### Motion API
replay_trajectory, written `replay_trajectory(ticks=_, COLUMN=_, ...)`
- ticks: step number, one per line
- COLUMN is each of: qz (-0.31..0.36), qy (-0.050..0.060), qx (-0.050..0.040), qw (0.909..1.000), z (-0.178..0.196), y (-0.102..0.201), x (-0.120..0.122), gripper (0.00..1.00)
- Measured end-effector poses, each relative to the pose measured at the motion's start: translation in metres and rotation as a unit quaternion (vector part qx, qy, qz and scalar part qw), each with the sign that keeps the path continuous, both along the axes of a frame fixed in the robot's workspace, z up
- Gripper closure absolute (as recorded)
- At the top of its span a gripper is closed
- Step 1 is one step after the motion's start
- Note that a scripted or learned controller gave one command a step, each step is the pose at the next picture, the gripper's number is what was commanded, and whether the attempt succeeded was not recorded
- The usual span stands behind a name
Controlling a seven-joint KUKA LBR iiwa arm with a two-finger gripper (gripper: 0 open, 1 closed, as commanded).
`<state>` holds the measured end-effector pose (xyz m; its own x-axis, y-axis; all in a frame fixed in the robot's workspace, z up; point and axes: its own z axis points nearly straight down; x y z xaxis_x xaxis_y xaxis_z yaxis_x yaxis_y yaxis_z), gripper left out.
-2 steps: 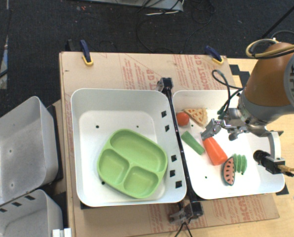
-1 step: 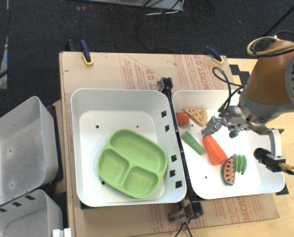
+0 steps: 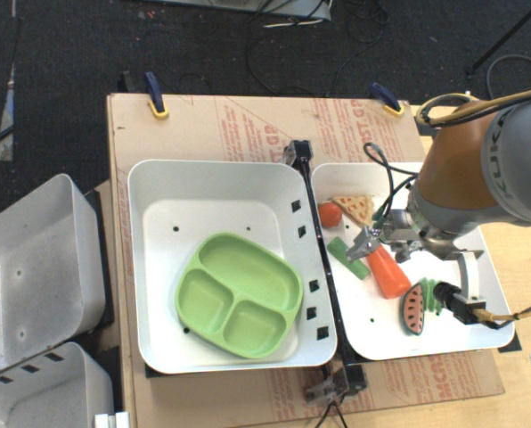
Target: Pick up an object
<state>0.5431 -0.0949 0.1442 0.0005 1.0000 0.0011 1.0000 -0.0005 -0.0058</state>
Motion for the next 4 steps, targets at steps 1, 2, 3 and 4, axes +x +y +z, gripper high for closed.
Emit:
replay_trajectory(ticks=1, qz=-0.002, qy=-0.009, qx=-0.0022, qw=1.0000, z=-0.048, y=-0.001, x=0.003, gripper=0.00)
replay_trajectory(ticks=2, qz=-0.002, qy=-0.008, qx=-0.0018, qw=1.0000, z=-0.037, y=-0.001, x=0.003, gripper=1.00)
replay_trajectory(ticks=3, qz=-0.001, qy=-0.005, qx=-0.0012, qw=1.0000, z=0.010, y=-0.010, x=0.004, gripper=1.00)
replay_trajectory(ticks=4, qz=0.002, qy=-0.006, qx=-0.0011, qw=1.0000, z=0.066, y=-0.001, x=0.012, gripper=1.00)
